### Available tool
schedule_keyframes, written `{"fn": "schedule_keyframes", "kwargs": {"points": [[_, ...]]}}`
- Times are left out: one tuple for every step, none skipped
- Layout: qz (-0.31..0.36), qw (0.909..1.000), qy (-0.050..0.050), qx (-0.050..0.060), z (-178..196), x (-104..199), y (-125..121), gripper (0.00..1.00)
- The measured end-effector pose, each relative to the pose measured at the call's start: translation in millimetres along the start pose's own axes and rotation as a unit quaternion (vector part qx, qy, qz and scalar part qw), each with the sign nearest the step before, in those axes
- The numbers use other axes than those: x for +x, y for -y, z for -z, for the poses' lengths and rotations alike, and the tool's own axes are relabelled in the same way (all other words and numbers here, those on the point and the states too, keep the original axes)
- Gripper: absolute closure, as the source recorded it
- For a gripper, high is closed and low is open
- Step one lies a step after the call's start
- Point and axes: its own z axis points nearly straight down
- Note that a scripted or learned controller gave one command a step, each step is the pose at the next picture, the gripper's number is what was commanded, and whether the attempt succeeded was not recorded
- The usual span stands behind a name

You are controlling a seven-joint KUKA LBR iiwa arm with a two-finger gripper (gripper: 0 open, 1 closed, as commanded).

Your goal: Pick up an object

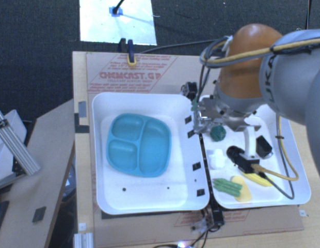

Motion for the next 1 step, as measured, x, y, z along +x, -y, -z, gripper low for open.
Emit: {"fn": "schedule_keyframes", "kwargs": {"points": [[0.0, 1.0, 0.0, 0.0, 2.9, 54.0, 3.5, 1.0]]}}
